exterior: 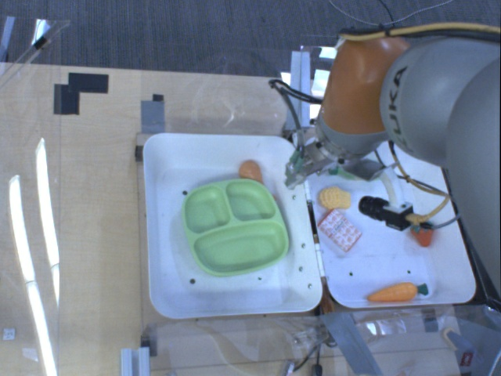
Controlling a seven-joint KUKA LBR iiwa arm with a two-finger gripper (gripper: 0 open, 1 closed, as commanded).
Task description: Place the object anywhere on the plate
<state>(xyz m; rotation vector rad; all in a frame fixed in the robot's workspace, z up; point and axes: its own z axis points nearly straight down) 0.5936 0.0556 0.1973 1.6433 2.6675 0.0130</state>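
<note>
Honestly, I can't tell from here whether the hand is wide or narrow; it blurs into cables under the wrist, at the seam between the two bins. The arm covers the right bin's far corner. The small orange object lies in the left bin, just left of the hand and touching the far rim of the green plate. On the arm I read "KUKA", partly cut off.
</note>
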